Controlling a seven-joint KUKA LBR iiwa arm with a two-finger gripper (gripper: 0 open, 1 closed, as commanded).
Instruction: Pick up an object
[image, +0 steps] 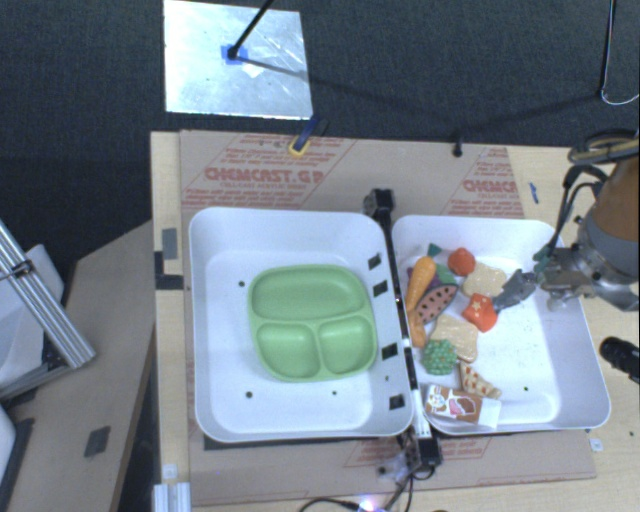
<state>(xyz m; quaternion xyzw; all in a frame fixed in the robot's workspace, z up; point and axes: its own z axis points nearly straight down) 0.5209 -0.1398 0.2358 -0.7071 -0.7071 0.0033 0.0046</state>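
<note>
The grey arm (612, 240) is being extended in from the right at a low slant over the right-hand white bin (560, 385), its orange band being shown near the picture's edge. The tool (503, 297) is being held just above the toy food in that bin, its dark fingers being pointed leftward and down; how wide they are standing cannot be told, and nothing is being seen clearly between them. Directly under its tip an orange-red toy piece (481, 314) is lying, touching or very near the fingers. Around it the other play foods are being kept in a loose cluster along the bin's left half: a carrot (419, 281) with a green top, a red tomato (461, 262), a tan bread slice (486, 277), a dark watermelon slice (435, 301), a second tan slice (456, 336), a green broccoli floret (438, 355), and a small printed carton (460, 405) lying near the front wall. The left-hand white bin (215, 395) is carrying a light green divided plate (310, 322) at its middle. Both bins are being supported on a brown cardboard sheet (260, 170) on the worktop (110, 330).
</note>
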